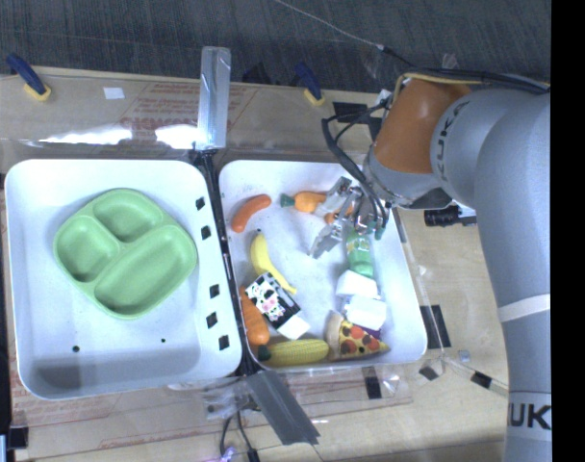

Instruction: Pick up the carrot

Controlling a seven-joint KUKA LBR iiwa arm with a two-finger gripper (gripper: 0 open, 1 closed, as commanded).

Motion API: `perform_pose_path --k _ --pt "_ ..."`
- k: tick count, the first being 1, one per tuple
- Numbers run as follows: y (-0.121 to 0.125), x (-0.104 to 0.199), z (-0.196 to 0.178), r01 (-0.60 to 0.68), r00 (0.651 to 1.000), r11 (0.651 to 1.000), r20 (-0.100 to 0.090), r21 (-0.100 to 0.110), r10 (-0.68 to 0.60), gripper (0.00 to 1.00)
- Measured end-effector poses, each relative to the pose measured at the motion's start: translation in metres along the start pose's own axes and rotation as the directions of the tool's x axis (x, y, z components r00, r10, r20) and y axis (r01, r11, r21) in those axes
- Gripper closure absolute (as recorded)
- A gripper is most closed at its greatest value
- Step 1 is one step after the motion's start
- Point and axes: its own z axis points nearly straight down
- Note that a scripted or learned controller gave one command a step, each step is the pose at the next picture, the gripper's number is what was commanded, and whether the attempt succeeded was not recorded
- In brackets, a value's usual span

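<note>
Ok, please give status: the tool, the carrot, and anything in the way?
Tool low in right bin, holding nothing visible. Carrot at bin's far end, just left of tool, not gripped. Hot dog lies further left, apart.

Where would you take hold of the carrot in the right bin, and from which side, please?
Probably across the orange body of the carrot, near its middle, coming from above. It lies flat by the bin's far wall, green top pointing left toward the sausage, so the fingers would close across its short width. The gripper sits just to its right.
</note>
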Motion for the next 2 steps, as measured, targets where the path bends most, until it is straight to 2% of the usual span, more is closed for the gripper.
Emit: perform_pose_path --k 1,2 --pt "0.065 0.019 0.003 -0.049 0.999 0.999 -0.020 0.018 0.049 0.00" --pt "0.100 0.041 -0.045 -0.335 0.942 0.942 0.009 -0.008 0.335 0.00"
